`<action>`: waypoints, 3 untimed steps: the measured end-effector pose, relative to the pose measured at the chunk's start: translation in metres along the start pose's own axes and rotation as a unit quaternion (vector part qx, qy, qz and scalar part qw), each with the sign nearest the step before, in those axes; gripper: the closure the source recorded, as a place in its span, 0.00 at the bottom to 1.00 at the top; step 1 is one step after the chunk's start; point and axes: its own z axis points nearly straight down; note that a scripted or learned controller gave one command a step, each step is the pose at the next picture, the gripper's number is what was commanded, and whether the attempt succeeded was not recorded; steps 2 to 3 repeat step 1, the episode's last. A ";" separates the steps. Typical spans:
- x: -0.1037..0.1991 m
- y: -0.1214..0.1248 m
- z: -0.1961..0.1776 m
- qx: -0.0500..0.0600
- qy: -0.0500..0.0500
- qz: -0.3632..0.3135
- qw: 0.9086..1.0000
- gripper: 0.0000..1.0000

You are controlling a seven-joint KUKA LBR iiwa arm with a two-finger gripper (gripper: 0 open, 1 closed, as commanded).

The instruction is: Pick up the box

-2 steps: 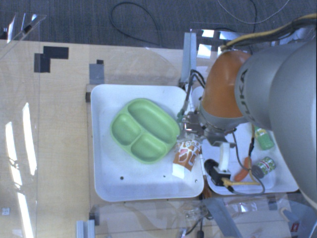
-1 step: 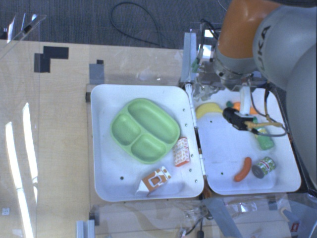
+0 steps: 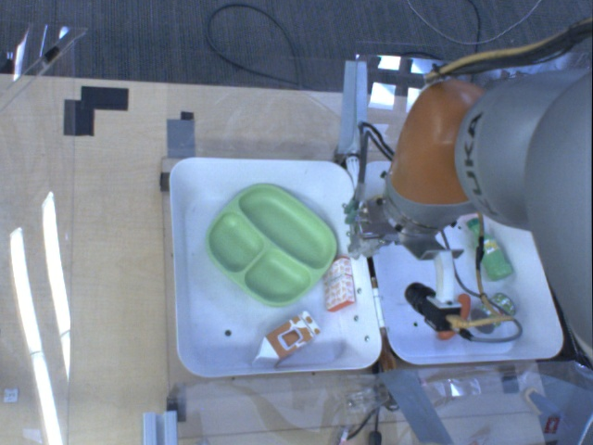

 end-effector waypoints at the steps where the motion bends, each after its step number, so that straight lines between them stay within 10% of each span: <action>1: -0.004 -0.052 0.000 0.000 0.000 -0.080 0.997 1.00; 3: -0.004 -0.052 0.000 0.000 0.000 -0.080 0.997 1.00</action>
